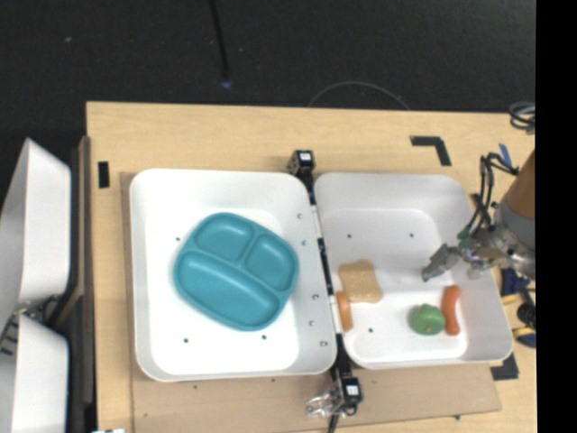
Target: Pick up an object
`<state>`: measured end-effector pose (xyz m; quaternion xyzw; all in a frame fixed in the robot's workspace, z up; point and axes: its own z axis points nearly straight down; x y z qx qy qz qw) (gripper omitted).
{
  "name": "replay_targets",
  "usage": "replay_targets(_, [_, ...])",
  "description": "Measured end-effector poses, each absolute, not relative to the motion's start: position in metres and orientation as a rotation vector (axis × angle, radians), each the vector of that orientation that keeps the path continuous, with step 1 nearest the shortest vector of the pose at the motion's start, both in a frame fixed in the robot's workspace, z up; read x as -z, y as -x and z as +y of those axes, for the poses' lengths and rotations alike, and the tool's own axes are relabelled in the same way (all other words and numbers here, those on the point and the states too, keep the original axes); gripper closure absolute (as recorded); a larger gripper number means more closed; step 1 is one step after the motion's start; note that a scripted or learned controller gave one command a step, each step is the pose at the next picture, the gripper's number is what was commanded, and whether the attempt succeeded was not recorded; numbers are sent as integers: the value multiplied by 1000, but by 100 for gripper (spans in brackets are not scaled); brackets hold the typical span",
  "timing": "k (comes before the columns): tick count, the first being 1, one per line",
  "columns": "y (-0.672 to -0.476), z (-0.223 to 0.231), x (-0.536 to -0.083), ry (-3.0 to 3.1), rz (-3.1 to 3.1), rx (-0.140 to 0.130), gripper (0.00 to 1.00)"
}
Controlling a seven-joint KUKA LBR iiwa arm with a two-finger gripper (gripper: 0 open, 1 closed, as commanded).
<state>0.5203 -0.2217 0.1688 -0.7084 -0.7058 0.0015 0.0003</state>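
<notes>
Hovering in the right bin [397, 197], the pincer [444, 264] is sitting with fingers seemingly spread and holding nothing, the red sausage [452, 309] lying upright at its five o'clock.

Pale wood bench [225, 133] on dark floor [270, 34], cable [216, 30] trailing

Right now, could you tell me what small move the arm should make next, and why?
Probably lower the pincer a little toward the red-orange piece, which lies just below it in the view, beside the green object in the right bin. Nothing sits between its fingers.
</notes>
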Motion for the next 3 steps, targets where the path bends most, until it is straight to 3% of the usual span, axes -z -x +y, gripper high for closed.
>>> replay_targets(1, [-513,-215,-119,2223,-2218,-5,0])
replay_targets(2, [-516,-216,-133,2229,-2220,4,100])
replay_targets(3, [-512,-212,-180,2221,-2229,5,100])
